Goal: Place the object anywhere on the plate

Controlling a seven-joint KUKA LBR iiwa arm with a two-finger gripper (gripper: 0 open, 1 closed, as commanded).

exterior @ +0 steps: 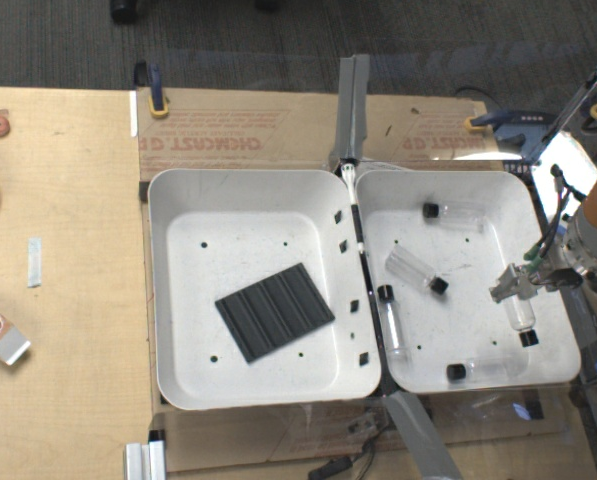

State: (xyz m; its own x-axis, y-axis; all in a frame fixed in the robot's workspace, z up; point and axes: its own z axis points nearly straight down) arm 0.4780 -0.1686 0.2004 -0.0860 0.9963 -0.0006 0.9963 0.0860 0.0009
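A dark ribbed rectangular plate (275, 311) lies flat and turned at an angle in the left bin (178, 218). Several clear tubes with black caps lie in the right bin (478, 193). One tube (415, 267) is near the bin's middle, and another tube (390, 323) lies along the left wall. A third tube (523, 317) lies at the right wall, with its black cap pointing to the front. My gripper (515, 286) hangs low over the right side of the right bin, just above the upper end of that third tube. I see nothing lifted off the bin floor.
More capped tubes lie at the back (456, 211) and the front (481, 370) of the right bin. A grey divider bar (352, 108) runs between the bins. Clamps (154, 93) hold cardboard behind them. Small items (3, 336) lie on the wooden bench at left.
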